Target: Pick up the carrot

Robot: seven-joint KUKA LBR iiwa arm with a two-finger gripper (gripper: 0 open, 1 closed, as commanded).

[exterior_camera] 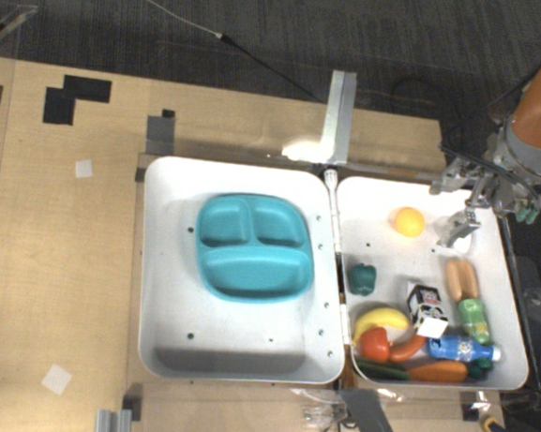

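A: Where's the carrot (438,371)?

B: Near edge of the right bin (377,199), lying flat in a heap. It's orange, tapered and smooth, looks like moulded plastic. A blue bottle (458,349) lies just above it, a red pepper (375,346) and a dark green piece (381,370) to its left.

A: And the gripper (462,221)?

B: Up at the far right of that bin, well apart from the carrot, beside the small yellow ball (407,221). It holds nothing. How wide the jaws stand I cannot tell; the metal fingers are too small and cluttered here.

A: What might spoil the grab?

B: Crowding, I'd judge. The carrot is pressed against the bin wall and its neighbours, so a finger could land on the bottle or a wall and never close round it. Its glossy, tapering body may also squirt out of a pinch. It could also be mistaken for the sausage (459,279), also orange-brown.

A: The left bin?

B: A teal tray (249,246), rounded, divided, matt.
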